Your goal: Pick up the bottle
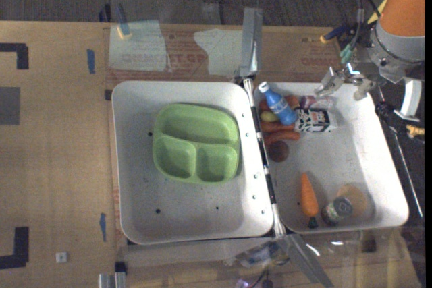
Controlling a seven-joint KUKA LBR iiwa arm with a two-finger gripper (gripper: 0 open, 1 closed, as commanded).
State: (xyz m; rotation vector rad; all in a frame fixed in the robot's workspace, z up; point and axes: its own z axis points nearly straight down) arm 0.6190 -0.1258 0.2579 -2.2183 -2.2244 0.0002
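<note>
A: Where is the pincer (342, 79), and what is it doing?

B: It hangs over the far right corner of the right bin (388, 165), just at the far rim. Its two fingers stand spread apart, released, with nothing between them. It touches none of the things in the bin.

A: And the bottle?

B: One bottle (277, 104), blue with a white cap, lies tilted in the far left corner of the right bin, cap pointing to the far left. It rests on a small heap of toy food, close against the bin's left wall. It is well apart from the pincer, to its left.

A: Count the rest for me.

B: Two white bins side by side. In the left bin (135, 192), one green tray (197, 143) with three compartments. In the right bin: one small carton (314, 120) with black and white patches, just right of the bottle; one long reddish sausage (280, 135) near of the bottle; one dark round thing (279, 151) nearer still; one carrot (308, 194); one small can (337, 210) at the near side; one tan round thing (356, 196) beside the can. The heap under the bottle is too tangled to count.
</note>
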